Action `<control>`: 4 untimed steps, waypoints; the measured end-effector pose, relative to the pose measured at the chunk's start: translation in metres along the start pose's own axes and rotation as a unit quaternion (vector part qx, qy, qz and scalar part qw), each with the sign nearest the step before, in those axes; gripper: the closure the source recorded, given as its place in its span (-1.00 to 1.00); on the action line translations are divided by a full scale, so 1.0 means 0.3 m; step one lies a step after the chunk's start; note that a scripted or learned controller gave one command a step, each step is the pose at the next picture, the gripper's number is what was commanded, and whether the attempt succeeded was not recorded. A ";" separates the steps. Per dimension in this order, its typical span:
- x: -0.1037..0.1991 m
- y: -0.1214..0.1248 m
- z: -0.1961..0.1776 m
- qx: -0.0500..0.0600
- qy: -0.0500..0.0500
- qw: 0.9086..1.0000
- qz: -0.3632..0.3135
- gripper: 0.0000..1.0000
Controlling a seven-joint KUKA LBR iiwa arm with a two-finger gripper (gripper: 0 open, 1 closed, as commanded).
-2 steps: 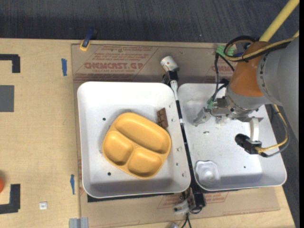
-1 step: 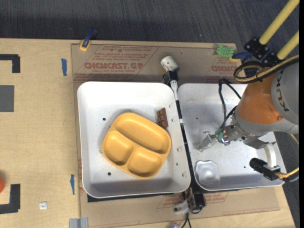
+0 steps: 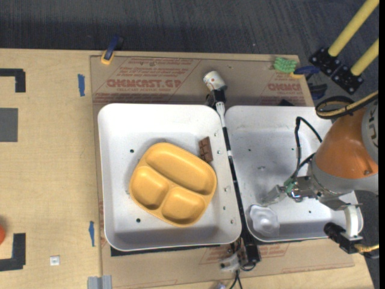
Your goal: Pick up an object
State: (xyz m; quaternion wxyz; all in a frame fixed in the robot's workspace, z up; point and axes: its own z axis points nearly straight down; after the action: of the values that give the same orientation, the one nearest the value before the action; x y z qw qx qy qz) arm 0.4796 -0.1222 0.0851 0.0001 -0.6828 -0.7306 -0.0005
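1. From the overhead camera I read "CHEMCAST" in red on the board (image 3: 144,80) under both bins.
2. A yellow divided tray (image 3: 173,183) lies mid left bin (image 3: 114,161).
3. A clear cup (image 3: 263,219) sits at the right bin's (image 3: 264,131) near-left corner.
4. The gripper (image 3: 287,191) hangs just beside it; its state I cannot tell.

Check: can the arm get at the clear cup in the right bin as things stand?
Probably yes. The clear cup lies uncovered near the right bin's front wall, just left of the gripper, with nothing between them. The wall beside it may crowd the jaws.
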 end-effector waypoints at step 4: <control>-0.248 -0.017 -0.128 0.000 0.000 0.968 -0.251 -1.00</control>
State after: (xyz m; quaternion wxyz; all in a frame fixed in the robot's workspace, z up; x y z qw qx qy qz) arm 0.4796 -0.1967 0.1236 0.0002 -0.4778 -0.8785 -0.0003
